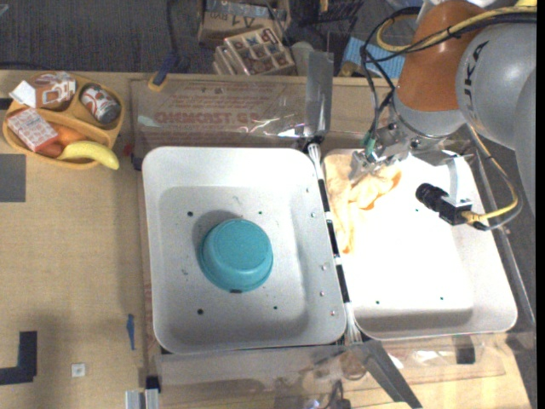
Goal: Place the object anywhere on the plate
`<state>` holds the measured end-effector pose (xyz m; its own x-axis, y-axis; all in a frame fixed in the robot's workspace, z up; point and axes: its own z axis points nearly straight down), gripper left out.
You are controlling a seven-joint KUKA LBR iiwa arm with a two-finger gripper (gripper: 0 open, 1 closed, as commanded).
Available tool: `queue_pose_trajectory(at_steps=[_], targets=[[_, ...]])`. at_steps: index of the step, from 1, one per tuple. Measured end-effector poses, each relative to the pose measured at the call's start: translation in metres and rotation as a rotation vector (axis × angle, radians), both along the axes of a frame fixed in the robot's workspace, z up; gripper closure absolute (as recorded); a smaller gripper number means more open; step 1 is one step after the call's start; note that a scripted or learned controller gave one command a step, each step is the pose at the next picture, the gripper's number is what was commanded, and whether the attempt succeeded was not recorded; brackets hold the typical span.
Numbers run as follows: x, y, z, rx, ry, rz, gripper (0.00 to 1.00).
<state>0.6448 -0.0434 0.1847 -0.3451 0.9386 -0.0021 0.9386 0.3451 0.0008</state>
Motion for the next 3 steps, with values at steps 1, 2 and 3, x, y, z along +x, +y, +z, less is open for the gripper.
queue_pose_trajectory(at_steps=[1,2,3], targets=[[0.001,0.000,0.040,0.000,-0.002,0.001,1.00],[-0.025,0.037,0.050,0.001,0.001,0.398,1.00],[-0.060,0.077,0.039,0.001,0.000,0.792,1.00]])
